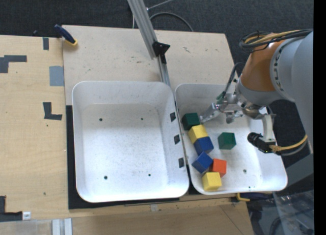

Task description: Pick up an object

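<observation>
Camera view: approach step, nothing lifted yet. Tool [222, 112] hanging over the upper part of the right bin [265, 175], wrist above it; state of the tool not readable at this angle, cannot tell. No block visibly between its tips.

Blocks clustered along the bin's left wall: dark green cube [190, 121] just left of and below the tool, nearest to it; yellow cube [197, 132] and blue cube [204, 145] further down. Green cube [226, 140] lying apart, below the tool.

Next move, as judged: centre over one block, descend, close. Crowding by the wall likely to hinder; lone green cube the cleaner target.
</observation>
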Robot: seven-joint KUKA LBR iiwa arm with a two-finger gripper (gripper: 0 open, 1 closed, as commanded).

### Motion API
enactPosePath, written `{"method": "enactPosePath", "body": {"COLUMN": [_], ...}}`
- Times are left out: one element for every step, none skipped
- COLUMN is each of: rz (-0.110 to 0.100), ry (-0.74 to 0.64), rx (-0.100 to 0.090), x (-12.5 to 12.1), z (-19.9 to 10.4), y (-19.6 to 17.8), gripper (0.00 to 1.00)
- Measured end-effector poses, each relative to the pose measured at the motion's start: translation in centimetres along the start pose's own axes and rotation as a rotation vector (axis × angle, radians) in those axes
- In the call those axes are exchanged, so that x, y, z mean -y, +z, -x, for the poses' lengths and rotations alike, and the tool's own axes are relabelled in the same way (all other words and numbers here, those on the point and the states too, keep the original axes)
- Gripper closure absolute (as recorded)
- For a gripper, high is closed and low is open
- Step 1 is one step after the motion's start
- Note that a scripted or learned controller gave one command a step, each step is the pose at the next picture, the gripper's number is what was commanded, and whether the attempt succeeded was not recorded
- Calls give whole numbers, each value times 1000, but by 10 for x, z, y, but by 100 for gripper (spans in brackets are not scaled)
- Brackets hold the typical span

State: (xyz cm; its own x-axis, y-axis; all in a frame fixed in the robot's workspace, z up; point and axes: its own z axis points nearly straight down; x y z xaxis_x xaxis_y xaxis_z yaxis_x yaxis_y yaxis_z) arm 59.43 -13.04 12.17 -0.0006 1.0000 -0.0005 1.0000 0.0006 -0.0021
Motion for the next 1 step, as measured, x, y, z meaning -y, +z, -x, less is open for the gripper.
{"method": "enactPosePath", "body": {"rz": [0], "ry": [-3], "rx": [-1], "x": [0], "z": [-1], "y": [-12], "gripper": [100]}}
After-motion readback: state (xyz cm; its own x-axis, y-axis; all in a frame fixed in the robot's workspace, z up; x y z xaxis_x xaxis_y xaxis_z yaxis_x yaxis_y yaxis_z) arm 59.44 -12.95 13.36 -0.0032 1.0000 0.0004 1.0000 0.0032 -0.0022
